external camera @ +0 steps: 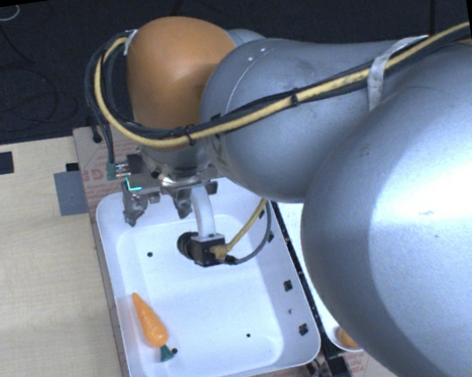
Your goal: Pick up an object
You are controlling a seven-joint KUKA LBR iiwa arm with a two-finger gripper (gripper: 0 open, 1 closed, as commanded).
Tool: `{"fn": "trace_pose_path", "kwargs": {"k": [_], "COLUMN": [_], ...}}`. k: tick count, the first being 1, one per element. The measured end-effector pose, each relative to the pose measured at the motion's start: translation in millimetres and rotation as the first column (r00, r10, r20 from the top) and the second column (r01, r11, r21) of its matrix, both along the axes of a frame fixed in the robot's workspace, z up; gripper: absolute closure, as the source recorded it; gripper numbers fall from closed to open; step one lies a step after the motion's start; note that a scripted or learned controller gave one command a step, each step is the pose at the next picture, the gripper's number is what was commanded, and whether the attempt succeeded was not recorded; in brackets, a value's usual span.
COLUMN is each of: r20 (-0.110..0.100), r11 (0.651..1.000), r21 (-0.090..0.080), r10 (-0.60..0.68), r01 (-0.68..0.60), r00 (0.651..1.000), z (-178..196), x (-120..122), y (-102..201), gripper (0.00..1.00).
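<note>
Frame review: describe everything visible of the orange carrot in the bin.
The carrot is a small orange toy, smooth and plastic-looking, tapered, with a dark green stub at its lower end. It lies flat on the white bin floor near the left wall, long axis roughly along that wall, touching only the floor.

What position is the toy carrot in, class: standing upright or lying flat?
Lying flat: the toy carrot rests lengthwise on the floor of the left bin, its whole side showing.
</note>
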State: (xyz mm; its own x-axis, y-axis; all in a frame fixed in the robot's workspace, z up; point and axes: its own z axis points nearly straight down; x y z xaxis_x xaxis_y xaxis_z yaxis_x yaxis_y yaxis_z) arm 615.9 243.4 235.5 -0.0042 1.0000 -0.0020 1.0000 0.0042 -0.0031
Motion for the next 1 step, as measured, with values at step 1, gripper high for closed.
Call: {"fn": "trace_pose_path", "kwargs": {"k": [1], "r20": [0.006], "r11": [1.000], "r21": [0.003], "r10": [0.001], "r01": [-0.001], "r00": [1.000], "z": [50.3], "x": [29.0], "y": [0.9], "gripper": [0.00]}}
